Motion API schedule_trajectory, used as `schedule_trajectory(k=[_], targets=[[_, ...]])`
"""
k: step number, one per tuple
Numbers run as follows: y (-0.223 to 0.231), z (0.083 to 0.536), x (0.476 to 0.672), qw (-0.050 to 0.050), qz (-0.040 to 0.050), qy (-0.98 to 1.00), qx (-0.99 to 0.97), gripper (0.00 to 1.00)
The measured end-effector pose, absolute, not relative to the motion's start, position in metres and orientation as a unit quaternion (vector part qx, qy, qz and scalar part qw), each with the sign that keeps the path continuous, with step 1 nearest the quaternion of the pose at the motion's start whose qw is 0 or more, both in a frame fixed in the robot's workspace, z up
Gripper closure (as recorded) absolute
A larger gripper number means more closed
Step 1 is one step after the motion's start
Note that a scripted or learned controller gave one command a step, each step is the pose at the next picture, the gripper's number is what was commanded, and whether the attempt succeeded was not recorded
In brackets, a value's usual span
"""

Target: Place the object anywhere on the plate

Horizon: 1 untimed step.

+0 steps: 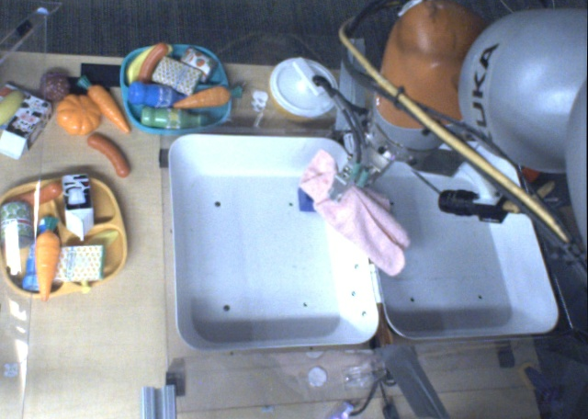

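Left bin (239,316): smooth white plastic, shallow, rounded corners, bare floor near me.
Cloth (363,215): pink, soft, rumpled, draped over the rim between both bins.
Gripper (352,175): pinching the cloth's upper end, as far as I see.
Plate (299,88): round, white, glossy, on the desk beyond the bins.
Progress: I judge the cloth grasped; carry and drop remain.

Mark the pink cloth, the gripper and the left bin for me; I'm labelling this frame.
pink cloth (367,220): camera view, middle of the fabric.
gripper (347,180): camera view, between the fingertips.
left bin (248,270): camera view, bare floor.
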State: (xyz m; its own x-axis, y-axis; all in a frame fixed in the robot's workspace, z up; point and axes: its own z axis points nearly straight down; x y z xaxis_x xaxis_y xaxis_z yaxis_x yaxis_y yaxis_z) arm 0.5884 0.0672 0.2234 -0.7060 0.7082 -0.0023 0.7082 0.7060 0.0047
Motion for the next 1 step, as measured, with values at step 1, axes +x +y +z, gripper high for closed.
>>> schedule_trajectory(k=[1], targets=[[0.1179,0.2354,0.6035,0.003,0.002,0.982,0.191,1.0]])
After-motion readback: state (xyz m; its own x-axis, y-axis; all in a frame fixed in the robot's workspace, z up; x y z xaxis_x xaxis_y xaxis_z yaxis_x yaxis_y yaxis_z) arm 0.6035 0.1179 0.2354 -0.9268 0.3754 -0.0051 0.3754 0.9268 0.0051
